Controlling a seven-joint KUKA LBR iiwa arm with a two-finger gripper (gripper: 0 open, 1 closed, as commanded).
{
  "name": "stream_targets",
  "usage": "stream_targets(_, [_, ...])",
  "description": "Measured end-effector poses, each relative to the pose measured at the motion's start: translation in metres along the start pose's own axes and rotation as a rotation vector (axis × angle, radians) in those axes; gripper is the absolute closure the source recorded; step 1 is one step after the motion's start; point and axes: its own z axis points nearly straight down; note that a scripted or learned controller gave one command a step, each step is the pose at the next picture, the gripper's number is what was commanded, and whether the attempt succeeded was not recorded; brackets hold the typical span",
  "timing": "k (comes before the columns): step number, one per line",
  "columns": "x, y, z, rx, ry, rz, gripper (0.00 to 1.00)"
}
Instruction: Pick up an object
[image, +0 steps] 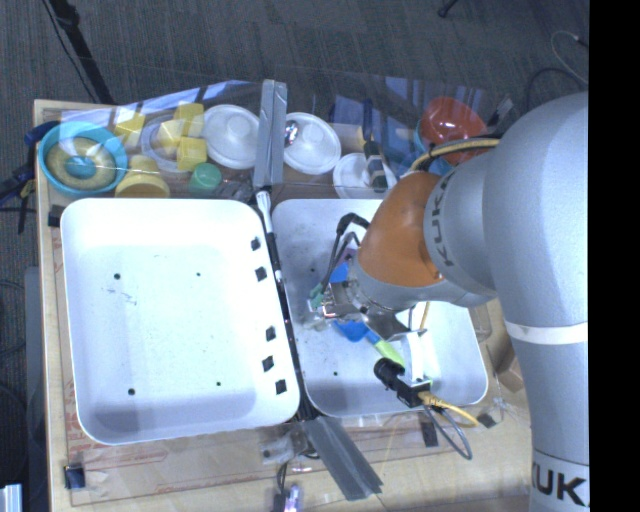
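Camera view: the grey arm (470, 230) comes in from the right and bends down over the right bin (300, 235), its orange band (400, 235) above the middle of that bin. The hand (333, 305) is low inside the right bin, near the bin's left wall. It is seen from above and is partly covered by the wrist, so I cannot tell whether it is spread or pressed together, or whether it holds anything.

A blue object (352, 329) lies on the floor of the right bin, just beside the hand on its lower right. A yellow-green object (389, 351) lies next to it, further toward the bin's near right corner.

The left bin (160, 320) sits side by side with the right one, their rims touching, and both rest on the table (200, 455).

Along the far edge of the table, behind the bins, stands a row of kitchen things: a blue bowl (80, 160) at the left, yellow cups (185, 135), white lids (232, 135) and a red bowl (450, 120) toward the right.
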Motion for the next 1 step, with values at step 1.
stream_targets(1, [0.0004,0.0006,-0.0096,0.001,0.000,-0.006,1.00])
